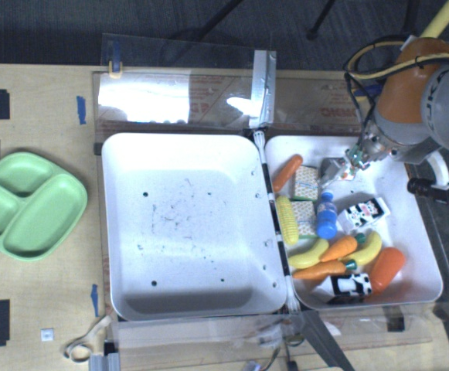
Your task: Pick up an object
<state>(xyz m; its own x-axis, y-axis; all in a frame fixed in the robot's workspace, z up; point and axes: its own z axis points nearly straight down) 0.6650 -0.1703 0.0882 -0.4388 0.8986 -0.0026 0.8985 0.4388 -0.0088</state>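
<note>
Wooden table (pixel 46 99) carries your two white bins, and your gripper (pixel 355 159), whose state you cannot tell, hangs low at the right bin's (pixel 429 273) far end because the toys, like the blue bottle (pixel 327 216), crowd just nearer.

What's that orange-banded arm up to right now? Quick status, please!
Pincer low over right bin's far end, grip state unclear. Nothing seen held. Toy pile below: corn, blue bottle, carrots, packed tight. Left bin untouched.
</note>
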